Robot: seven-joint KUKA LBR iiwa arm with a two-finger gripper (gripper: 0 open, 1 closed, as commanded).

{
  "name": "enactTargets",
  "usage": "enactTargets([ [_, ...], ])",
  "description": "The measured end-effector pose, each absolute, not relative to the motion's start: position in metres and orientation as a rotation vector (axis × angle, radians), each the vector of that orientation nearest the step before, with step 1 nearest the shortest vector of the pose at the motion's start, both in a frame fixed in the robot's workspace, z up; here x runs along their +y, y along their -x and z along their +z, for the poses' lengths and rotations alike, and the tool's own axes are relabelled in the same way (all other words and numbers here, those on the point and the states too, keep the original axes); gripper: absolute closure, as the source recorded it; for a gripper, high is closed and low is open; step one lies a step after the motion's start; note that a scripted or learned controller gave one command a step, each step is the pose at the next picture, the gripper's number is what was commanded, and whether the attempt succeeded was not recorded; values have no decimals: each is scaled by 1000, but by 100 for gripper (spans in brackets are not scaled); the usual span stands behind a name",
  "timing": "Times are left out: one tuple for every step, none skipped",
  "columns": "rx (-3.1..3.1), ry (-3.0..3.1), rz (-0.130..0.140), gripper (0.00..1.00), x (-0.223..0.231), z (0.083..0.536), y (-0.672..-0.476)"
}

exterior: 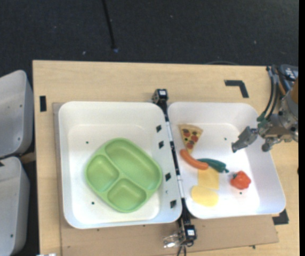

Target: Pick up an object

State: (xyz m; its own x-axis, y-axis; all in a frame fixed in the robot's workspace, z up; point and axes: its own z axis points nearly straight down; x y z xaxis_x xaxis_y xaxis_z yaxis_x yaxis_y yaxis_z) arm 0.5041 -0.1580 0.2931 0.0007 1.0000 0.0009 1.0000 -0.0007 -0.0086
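A wooden bench (142, 81) on dark floor bears two white bins. The left bin (67, 143) holds a green tray (122, 175). The right bin (264, 193) holds pizza (190, 135), sausage (194, 160), yellow pieces (206, 188) and a tomato (240, 180) (all small). The gripper (255, 142), arm cut off at right, hangs fingers apart, holding nothing.

Arm low at right, fingers (244, 139) spread, empty.

I see a pale wooden bench (142, 81) with black corner marks; beyond it, dark speckled floor (168, 20) crossed by a thin cable; grey-white panels (3, 116) stand at the left.
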Motion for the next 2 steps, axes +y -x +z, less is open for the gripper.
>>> enactTargets([
  [-2224, 2220, 1, 0, -158, 297, -506],
  [-2219, 2218, 6, 0, -154, 237, -512],
])
